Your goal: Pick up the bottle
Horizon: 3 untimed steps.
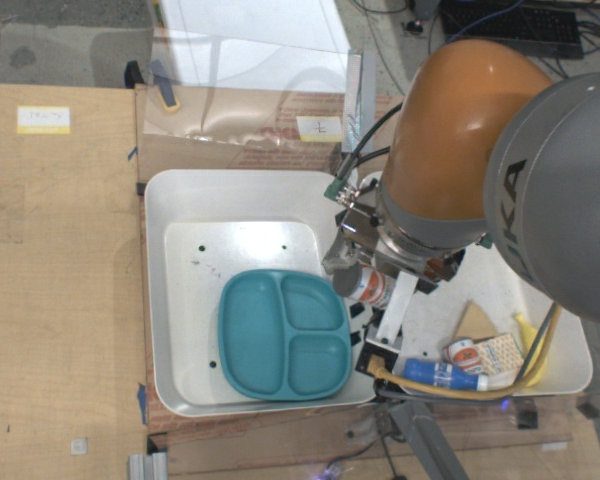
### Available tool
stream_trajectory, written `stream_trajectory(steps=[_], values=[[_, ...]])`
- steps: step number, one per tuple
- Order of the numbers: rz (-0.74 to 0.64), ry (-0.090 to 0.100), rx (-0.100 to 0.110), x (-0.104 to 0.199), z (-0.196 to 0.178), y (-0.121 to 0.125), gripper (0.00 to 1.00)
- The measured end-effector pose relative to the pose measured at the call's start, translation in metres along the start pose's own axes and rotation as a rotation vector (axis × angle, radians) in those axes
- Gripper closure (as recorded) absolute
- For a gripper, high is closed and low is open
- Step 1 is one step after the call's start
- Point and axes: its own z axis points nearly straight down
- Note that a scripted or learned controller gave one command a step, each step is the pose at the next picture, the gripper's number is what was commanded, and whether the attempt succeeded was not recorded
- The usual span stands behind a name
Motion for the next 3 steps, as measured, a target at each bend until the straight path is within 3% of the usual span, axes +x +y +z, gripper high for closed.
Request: stream_trajectory(steps=[1,2,3], values=[[0.433,0.001,-0.001,-0.025,-0.074,0.017,1.0],[0.808,0.002,-0.001,-0.012,0.028,0.008,1.0],[0.813,0.004,-0.002,-0.012,0.018,0.01,1.0]])
